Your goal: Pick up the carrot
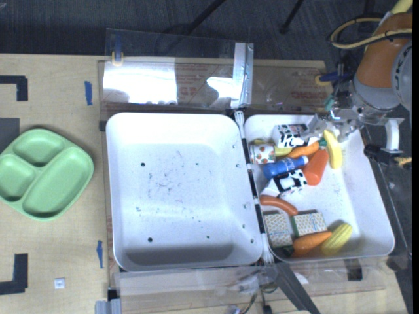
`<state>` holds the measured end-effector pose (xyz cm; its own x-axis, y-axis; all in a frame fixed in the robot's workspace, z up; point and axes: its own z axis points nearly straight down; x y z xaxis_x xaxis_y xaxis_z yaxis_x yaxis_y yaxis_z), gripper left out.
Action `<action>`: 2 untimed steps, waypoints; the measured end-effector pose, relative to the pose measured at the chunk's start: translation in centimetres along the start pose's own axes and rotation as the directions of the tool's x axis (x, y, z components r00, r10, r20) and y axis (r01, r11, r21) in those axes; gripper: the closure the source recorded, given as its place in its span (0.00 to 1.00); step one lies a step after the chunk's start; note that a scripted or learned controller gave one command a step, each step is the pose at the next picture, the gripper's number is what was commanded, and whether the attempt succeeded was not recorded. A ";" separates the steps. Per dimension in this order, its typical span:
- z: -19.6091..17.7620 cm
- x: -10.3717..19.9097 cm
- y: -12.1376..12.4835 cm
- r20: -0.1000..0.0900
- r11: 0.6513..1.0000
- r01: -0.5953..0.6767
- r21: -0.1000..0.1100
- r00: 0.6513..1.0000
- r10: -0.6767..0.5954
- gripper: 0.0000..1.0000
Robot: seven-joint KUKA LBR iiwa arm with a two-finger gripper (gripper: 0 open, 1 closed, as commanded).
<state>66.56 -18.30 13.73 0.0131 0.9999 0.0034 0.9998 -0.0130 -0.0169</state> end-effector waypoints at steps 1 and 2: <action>2.1 0.8 0.1 0.011 0.993 0.116 -0.001 0.993 -0.116 0.00; 3.9 0.8 0.1 0.006 0.969 0.245 0.004 0.969 -0.245 0.00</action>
<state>66.59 -17.47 9.86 -0.2327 0.9725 0.0014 0.9723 0.2327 -0.0195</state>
